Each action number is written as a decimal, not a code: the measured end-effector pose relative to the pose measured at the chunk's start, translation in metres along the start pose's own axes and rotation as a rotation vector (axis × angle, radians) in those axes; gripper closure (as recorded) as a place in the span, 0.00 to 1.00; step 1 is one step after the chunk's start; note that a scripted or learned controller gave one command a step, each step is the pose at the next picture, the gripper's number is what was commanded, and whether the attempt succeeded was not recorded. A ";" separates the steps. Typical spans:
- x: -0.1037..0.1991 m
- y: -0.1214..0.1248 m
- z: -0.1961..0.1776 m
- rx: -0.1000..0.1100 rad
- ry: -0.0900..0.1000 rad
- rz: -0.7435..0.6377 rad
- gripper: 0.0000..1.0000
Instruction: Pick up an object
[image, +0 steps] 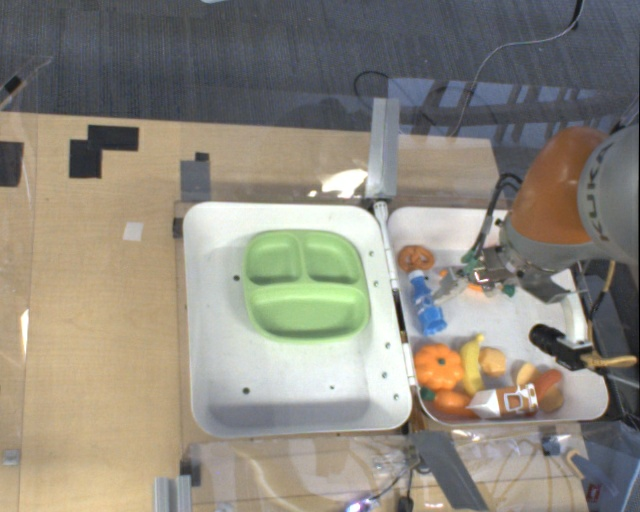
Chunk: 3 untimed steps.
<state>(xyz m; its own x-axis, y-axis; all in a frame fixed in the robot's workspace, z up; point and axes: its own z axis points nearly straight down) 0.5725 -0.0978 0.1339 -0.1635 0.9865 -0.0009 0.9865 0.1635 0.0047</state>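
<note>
Hovering in the right bin, the gripper, whose state cannot be told, has the blue bottle just left and below, so it may clip the donut and miss.

A green divided plate lies flat in the middle of the left white bin.

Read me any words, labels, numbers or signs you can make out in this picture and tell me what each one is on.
Nothing here can be read.
The arm carries grey lettering on its casing, cut off by the frame edge and illegible.
The carton has a red and white print, too small to read.
The blue bottle has a label, too blurred to read.
</note>
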 end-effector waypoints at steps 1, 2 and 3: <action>0.002 -0.006 0.027 -0.036 -0.011 -0.148 0.00; -0.006 0.035 0.042 -0.014 -0.012 -0.090 0.00; -0.031 0.074 0.046 -0.001 0.000 0.022 0.00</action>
<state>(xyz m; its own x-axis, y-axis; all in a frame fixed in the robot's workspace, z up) 0.6509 -0.1166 0.0878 -0.1417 0.9899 -0.0005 0.9899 0.1417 0.0058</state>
